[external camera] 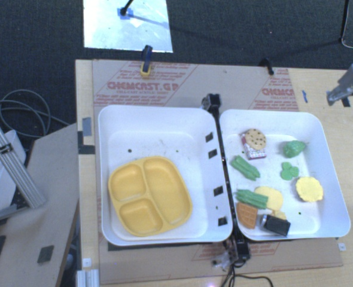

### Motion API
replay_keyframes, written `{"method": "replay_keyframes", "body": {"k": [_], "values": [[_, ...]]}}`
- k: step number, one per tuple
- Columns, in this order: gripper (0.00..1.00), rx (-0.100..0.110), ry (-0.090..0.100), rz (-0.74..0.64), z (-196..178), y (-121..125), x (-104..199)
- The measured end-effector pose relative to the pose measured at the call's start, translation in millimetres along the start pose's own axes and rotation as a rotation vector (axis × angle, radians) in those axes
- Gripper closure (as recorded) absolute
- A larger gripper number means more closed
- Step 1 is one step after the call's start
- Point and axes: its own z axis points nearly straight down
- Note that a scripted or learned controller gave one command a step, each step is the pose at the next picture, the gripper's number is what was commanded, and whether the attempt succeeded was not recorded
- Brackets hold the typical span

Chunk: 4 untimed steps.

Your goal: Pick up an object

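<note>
A: The floor around is dark carpet, and on it stands a light wooden bench [164, 82] with two white bins side by side. Where is the claw?

B: The gripper [346, 88] is at the far right, above the bench edge, outside both bins. It is small and grey at this angle. I cannot tell how it stands.

A: What is nearest to it?

B: The right bin [329, 154]. Its far right corner is down and to the left of the claw. The closest toy there is a green leafy piece [294, 148]. A second green piece [289, 171] lies a little further, and a yellow round piece [309, 189] is just beside that one, on the side toward the camera.

A: And further out?

B: A cookie box [254, 143], then a green long pod [245, 167], which lies diagonal. Near the front wall there is a dark block [276, 225] touching a waffle piece [246, 214].

A: The left bin?

B: The left bin [158, 121] is well apart and holds a yellow divided tray [149, 194].

A: So the move?

B: I think the claw must travel left and toward the camera, then descend. Nothing is held now.
</note>
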Motion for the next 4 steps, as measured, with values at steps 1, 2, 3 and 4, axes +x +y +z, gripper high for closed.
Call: {"method": "replay_keyframes", "body": {"k": [1,2,3,4], "values": [[0.00,0.002,0.004,-0.014,8,-1,139],[0.00,0.001,0.003,-0.008,0,-11,216],[0.00,0.002,0.002,0.001,0,-10,211],[1.00,-0.002,0.003,-0.002,-11,-10,211]]}}
